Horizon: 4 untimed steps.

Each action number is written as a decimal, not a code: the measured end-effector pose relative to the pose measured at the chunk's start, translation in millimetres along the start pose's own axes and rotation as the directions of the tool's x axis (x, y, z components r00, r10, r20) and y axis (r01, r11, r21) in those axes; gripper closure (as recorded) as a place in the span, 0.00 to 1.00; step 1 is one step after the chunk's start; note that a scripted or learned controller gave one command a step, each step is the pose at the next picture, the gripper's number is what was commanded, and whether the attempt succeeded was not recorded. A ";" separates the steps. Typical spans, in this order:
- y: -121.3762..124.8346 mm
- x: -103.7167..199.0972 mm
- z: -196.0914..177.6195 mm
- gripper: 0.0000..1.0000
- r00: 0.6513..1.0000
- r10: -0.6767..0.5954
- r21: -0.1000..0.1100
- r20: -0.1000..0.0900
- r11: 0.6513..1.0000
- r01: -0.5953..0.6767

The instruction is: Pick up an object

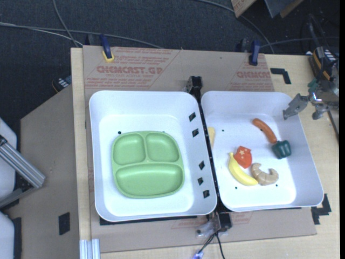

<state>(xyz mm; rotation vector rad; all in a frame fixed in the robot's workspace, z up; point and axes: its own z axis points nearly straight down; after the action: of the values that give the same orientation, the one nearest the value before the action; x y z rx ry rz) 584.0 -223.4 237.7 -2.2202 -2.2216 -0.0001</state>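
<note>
Here, sausage (264, 129) in right bin (302, 190), tool (302, 104) nearby

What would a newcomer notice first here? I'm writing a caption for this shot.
Probably the green divided plate, lying alone in the left bin. Next, the bright cluster of toy food in the right bin: a yellow banana, a red piece touching it, an orange sausage and a dark green piece. The gripper hangs at that bin's far right corner.
</note>
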 end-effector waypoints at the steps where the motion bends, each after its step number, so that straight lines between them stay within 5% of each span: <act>1: 10.1 2.3 51.6 0.00 1.000 -0.001 0.004 -0.002 1.000 0.001; 3: 8.1 6.4 153.2 0.00 1.000 -0.004 0.001 -0.011 1.000 0.004; 4: 7.8 3.8 141.3 1.00 1.000 -0.004 -0.001 -0.004 1.000 0.004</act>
<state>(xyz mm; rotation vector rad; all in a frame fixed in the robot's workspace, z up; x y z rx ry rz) 591.7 -219.4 96.4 -2.2137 -2.2246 -0.0055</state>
